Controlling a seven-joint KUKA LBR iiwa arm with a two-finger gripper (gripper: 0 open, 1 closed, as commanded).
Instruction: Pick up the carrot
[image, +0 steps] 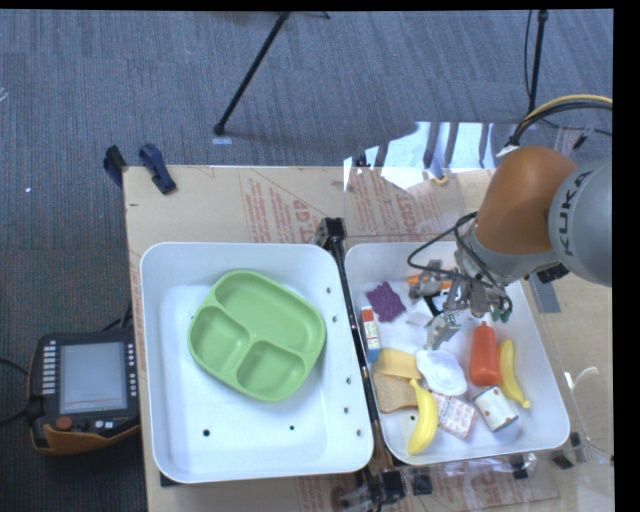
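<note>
Grey carpet surrounds the table (240, 195), which carries two white bins. Nearest us, in the right bin (552, 420), we note a yellow banana (424, 420), a small can (495, 408) and a slice of toast (395, 392). Just beyond, the carrot (484, 355) lies upright in view beside a second banana (514, 372), touching nothing of the arm. Above a white cup (441, 368) hangs the gripper (447, 322), fingers spread apart and empty. A green plate (257, 335) sits in the left bin (160, 300).
</note>
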